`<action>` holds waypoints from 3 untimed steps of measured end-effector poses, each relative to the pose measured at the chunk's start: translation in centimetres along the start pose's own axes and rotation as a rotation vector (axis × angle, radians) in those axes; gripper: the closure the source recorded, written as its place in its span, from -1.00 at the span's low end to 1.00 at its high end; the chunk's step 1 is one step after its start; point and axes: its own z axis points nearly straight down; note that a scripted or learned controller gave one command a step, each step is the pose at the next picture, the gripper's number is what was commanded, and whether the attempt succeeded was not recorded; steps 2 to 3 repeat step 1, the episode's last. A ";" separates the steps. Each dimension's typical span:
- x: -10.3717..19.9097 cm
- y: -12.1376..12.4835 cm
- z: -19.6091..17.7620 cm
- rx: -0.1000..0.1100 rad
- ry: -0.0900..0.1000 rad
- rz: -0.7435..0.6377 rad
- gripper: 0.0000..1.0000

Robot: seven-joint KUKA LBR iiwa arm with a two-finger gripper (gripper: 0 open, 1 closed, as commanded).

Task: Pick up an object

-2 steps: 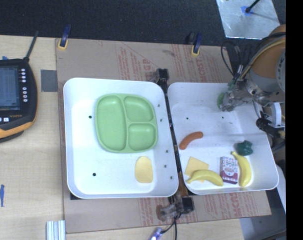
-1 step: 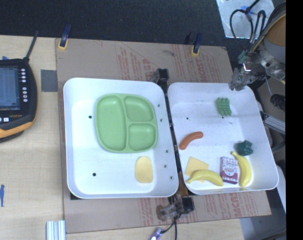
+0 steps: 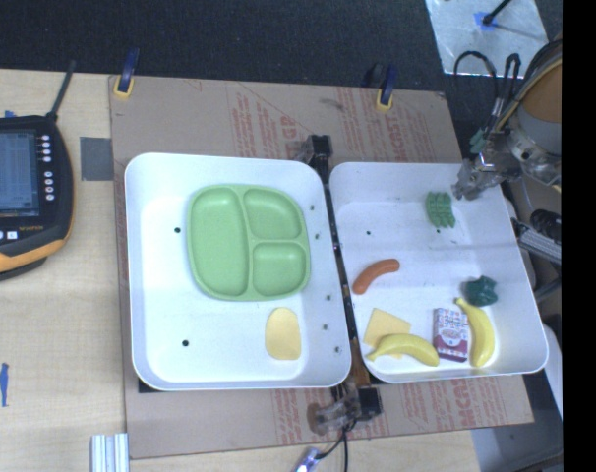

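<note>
1. Hovering over the right bin's far right corner, the gripper is seen; whether its fingers are open cannot be told, and nothing is seen held.
2. A green object is placed just beside it.
3. Sausage, bananas and red packet are grouped nearer the front.
4. A green plate is kept in the left bin.

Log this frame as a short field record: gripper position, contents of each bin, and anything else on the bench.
gripper: at the right bin's far right corner, near the small green leafy toy; nothing seen between its fingers
left bin: green divided plate, pale yellow oval piece
right bin: orange sausage, yellow cheese wedge, two yellow bananas, red packet, dark green lump
bench: orange-edged teach pendant at left
</note>
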 end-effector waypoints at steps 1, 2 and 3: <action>0.1 -0.7 6.1 -0.004 0.000 -0.001 -1.00; 0.1 -0.7 6.1 -0.004 0.000 -0.001 -1.00; 0.1 -0.7 6.1 -0.004 0.000 -0.001 -1.00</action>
